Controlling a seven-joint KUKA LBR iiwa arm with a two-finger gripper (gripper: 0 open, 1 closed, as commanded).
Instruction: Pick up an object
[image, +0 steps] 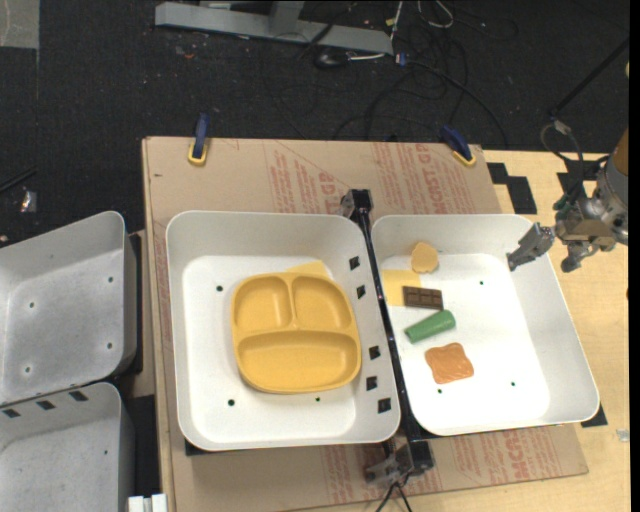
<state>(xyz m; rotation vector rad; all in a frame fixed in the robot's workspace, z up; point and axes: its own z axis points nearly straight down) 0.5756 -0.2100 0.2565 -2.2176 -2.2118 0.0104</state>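
Though well apart from the end effector (549, 254), green cylinder (430, 326) mid-bin.

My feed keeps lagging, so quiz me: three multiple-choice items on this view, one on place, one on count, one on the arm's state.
1. Where is the yellow divided tray?
A. left bin
B. right bin
C. on the cardboard

2. How many small items lie in the right bin?
A. two
B. three
C. five

3. Where is the gripper?
A. at the right bin's upper right corner
B. over the tray
C. at the clamps

Answers: 1 A, the tray sits in the left bin. 2 C, five pieces lie by its left wall. 3 A, it hangs apart from the items.
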